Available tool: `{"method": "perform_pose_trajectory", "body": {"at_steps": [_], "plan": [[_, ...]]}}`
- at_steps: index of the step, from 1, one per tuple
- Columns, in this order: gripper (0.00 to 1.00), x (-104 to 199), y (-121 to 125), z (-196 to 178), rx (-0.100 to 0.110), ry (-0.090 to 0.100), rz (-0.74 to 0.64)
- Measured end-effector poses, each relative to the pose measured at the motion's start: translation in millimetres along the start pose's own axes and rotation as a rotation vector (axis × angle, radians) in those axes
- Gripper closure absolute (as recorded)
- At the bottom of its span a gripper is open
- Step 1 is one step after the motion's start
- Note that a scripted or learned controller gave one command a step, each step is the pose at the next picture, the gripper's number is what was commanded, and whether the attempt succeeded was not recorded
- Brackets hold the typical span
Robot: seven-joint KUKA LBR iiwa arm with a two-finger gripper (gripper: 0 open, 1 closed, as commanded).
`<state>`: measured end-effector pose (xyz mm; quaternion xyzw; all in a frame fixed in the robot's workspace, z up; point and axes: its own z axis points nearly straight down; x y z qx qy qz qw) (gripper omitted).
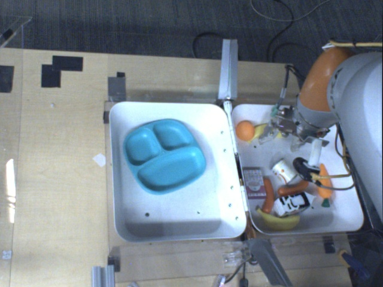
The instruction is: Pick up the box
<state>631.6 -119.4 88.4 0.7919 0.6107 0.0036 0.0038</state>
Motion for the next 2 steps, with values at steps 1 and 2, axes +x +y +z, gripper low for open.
{"method": "perform_pose_trajectory", "body": {"at_steps": [1,2], "plan": [[0.0,7.6,-62.6,-2.7,0.004,0.002,0.039],[0.0,8.8,-91.7,-2.6,-0.005,0.004,0.317]]}}
